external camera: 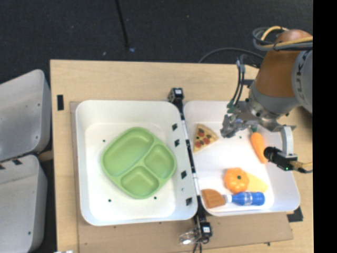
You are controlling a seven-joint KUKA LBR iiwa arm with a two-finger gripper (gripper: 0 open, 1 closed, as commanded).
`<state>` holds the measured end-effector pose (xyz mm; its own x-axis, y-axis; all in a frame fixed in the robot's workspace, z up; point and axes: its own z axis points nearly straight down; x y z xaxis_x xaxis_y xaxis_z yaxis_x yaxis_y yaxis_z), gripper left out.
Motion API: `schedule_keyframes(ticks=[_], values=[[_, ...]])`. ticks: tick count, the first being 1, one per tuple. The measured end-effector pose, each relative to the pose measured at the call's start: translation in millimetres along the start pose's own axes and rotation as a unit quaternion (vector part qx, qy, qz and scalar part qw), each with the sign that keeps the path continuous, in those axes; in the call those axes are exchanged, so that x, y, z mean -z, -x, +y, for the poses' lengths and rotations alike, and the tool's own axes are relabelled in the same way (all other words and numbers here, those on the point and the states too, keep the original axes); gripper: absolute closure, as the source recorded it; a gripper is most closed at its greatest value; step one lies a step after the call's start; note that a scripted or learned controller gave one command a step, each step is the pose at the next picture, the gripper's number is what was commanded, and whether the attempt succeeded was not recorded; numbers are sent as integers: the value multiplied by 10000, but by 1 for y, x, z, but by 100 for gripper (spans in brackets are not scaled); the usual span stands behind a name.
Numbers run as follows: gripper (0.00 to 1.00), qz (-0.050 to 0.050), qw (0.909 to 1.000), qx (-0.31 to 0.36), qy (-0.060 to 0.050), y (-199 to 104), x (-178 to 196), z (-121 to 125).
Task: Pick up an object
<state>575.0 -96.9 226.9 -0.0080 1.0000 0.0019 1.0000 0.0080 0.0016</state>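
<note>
Camera view: right bin holds the candidates, no target named. Pizza slice lies at the bin's upper left, near the divider. Carrot sits right of centre, tilted. Orange pumpkin is lower centre, touching a yellow piece to its right. Blue bottle lies flat along the lower edge, beside a brown piece at the lower left corner. Gripper hangs over the upper middle of the bin, between pizza slice and carrot, nearer the pizza. Fingers: cannot tell how far apart, dark and blurred against the wrist; nothing visibly between them. Left bin carries a green divided plate, well apart from the arm. Both bins rest on the bench.

Risks, as judgement: the pizza slice is flat and thin, so the fingers may close above it or skid off. Descending between the two items hits bare floor. Cables around the wrist hang near the carrot and could nudge it.
</note>
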Motion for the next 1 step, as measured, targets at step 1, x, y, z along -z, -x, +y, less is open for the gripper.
schedule_keyframes(ticks=[1], values=[[100, -2, 10000, -7, -9, -43, 4, -4]])
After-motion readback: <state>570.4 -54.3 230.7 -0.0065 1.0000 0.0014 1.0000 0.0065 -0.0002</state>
